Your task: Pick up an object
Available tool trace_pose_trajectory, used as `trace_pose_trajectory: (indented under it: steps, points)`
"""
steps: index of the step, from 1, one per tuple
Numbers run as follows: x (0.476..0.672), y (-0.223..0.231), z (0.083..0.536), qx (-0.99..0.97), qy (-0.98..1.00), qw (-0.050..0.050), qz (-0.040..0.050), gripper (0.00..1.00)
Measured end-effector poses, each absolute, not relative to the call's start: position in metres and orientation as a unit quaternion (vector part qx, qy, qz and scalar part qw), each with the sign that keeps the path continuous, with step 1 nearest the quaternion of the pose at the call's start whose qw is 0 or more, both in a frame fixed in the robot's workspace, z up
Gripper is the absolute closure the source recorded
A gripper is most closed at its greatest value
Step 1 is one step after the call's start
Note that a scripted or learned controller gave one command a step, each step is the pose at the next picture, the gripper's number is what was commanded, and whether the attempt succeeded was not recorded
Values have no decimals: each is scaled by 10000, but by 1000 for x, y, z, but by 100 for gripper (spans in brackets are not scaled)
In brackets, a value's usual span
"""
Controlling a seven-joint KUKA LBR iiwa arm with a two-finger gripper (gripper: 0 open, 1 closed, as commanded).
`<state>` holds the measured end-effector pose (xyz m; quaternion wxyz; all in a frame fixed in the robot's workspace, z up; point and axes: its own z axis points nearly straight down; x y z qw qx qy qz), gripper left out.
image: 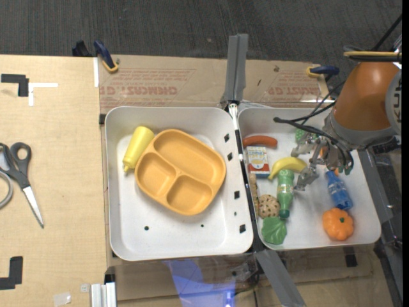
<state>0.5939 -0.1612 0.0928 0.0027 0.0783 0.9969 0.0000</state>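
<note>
From the camera above the desk, the grey arm with its orange band reached in from the right over the right-hand shallow white bin. Its gripper hung low in the middle of that bin; whether it was clenched or released could not be told, and nothing could be seen grasped in it.

Just left of the gripper lay a yellow plastic banana, with a green plastic bottle below it, running down toward a dark green leafy vegetable toy. A blue plastic bottle lay just to the gripper's right, and a small orange pumpkin toy sat near the bin's lower right corner. Further left were a red sausage toy, a small red-and-white carton and a tan speckled ball.

The left-hand white bin held an orange three-compartment plastic tray with a yellow plastic bottle touching its upper left edge. Grey-handled scissors lay on the desk, well apart to the left.
</note>
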Motion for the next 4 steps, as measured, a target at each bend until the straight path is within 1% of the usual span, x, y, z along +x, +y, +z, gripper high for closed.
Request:
trace_pose_trajectory:
  steps: [1, 2, 3, 4]
  points:
    - [594, -104, 93, 932, 9956, 16, 3, 0]
    - [610, -145, 94, 1295, 9916, 32, 1, 0]
    - [589, -116, 93, 1569, 9876, 14, 5, 0]
    - [590, -116, 103, 1561, 9877, 36, 3, 100]
